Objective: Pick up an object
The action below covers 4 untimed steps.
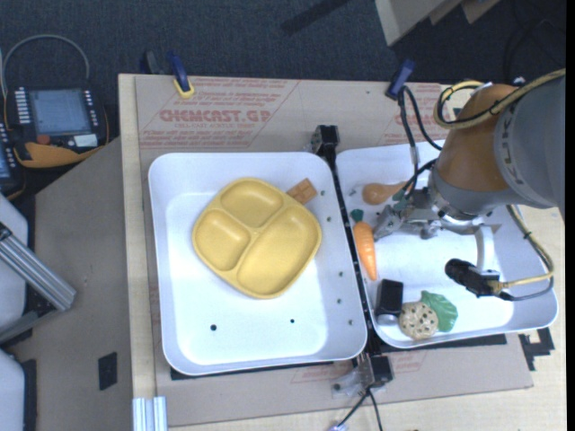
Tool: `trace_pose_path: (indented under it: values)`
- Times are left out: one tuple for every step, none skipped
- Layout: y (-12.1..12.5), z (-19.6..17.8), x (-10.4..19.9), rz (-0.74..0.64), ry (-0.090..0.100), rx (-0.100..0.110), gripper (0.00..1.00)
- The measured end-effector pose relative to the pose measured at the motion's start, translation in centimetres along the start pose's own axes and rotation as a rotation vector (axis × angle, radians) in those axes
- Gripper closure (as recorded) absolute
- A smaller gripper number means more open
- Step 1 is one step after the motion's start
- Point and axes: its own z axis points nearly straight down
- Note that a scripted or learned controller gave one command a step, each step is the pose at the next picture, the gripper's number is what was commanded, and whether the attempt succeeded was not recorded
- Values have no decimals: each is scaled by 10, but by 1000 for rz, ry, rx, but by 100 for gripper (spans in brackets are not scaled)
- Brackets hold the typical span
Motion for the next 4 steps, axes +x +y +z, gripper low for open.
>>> trace_pose_path:
  values:
    - [1, -11, 0, 0, -1, -5, 100]
    - [5, -54, -1, -3, 5, 2, 100]
    - [15, -106, -9, -4, 4, -1, 100]
    - [23, -168, -9, -4, 4, -1, 100]
